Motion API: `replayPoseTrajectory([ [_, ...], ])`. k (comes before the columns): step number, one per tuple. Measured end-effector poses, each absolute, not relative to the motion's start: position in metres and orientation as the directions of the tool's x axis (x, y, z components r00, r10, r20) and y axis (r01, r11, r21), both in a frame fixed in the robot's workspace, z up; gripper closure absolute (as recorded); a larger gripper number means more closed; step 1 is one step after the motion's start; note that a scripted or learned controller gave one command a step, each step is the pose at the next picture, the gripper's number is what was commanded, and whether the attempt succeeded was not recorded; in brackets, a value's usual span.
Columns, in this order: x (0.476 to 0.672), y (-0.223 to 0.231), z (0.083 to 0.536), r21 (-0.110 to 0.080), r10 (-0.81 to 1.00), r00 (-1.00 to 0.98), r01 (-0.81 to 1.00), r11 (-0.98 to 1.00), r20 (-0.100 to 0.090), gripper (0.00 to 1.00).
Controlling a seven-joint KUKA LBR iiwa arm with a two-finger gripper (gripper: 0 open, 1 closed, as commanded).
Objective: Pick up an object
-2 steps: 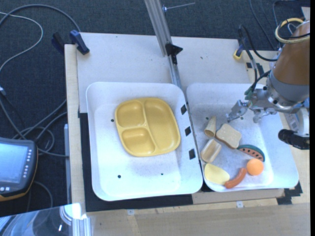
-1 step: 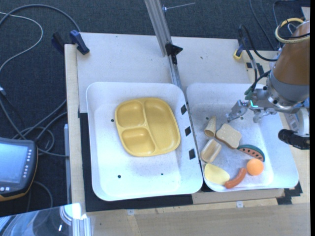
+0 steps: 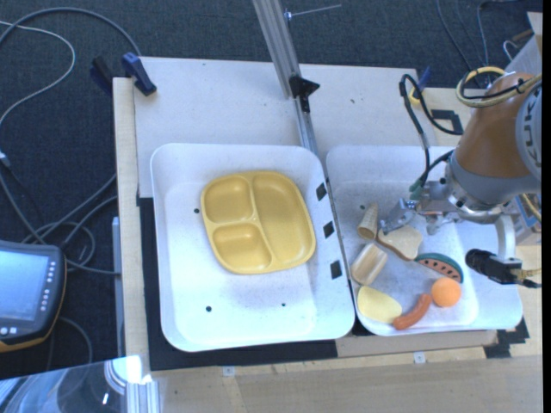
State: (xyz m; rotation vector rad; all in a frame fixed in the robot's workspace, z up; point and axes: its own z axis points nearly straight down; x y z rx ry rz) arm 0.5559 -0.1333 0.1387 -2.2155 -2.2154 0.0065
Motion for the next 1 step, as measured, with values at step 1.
replayPoseTrajectory([
  [1,0.5578,-0.1337,0.0944,0.003,1.0,0.0,1.0,0.0,-0.001,0.0],
])
